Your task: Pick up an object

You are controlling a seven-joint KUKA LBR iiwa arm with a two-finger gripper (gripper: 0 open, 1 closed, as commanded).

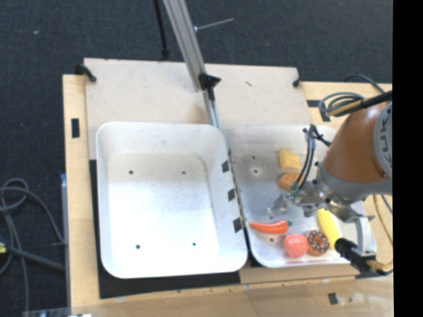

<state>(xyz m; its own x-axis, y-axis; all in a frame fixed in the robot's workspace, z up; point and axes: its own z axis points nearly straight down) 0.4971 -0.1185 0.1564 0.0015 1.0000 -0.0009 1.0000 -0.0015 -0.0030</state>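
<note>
Right bin (254,152): yellow block (289,158), orange piece (288,179), red pepper (269,228), pink ball (296,245), doughnut (318,242), corn cob (328,224). Claw (281,207) low among them; grip state cannot be told.

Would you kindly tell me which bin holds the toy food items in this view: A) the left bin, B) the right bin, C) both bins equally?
B: the red chili, pink ball, corn cob and yellow block all lie in the right bin.
</note>
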